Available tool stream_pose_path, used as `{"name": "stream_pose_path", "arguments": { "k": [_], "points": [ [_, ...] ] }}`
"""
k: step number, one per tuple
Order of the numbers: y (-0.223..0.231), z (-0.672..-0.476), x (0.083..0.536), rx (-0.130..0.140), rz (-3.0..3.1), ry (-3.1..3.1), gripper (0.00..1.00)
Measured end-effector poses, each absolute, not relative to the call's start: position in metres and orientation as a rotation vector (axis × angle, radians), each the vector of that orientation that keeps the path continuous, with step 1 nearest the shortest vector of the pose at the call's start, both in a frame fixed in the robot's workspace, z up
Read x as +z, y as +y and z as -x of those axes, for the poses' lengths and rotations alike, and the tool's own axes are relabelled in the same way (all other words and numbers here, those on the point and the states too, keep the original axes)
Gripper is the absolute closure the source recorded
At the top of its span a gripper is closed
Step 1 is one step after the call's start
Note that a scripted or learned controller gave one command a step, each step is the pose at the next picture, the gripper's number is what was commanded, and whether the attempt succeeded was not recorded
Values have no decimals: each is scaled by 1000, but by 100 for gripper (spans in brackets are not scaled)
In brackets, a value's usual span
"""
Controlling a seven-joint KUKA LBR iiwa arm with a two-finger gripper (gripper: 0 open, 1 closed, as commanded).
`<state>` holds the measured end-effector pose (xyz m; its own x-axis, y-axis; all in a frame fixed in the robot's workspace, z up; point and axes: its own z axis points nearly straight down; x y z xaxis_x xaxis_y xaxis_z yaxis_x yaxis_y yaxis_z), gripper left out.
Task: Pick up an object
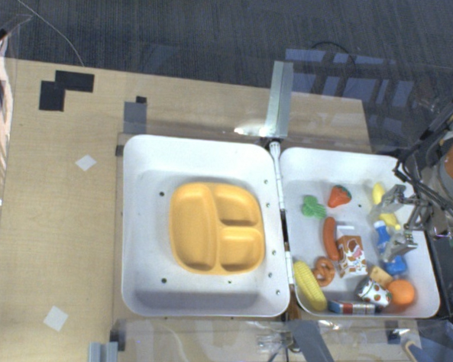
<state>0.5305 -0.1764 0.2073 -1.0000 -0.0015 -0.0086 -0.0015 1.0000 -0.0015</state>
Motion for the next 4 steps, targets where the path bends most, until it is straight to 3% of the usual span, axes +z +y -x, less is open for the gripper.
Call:
{"name": "stream_pose_path", "arguments": {
  "k": [1,2,3,4],
  "points": [
    [-152,-521,110,0,-609,3071,0],
    [-130,-560,90,1,-576,3073,0],
    [-129,-565,105,1,-562,3059,100],
    [-129,-564,104,1,-562,3061,0]
  ]
}}
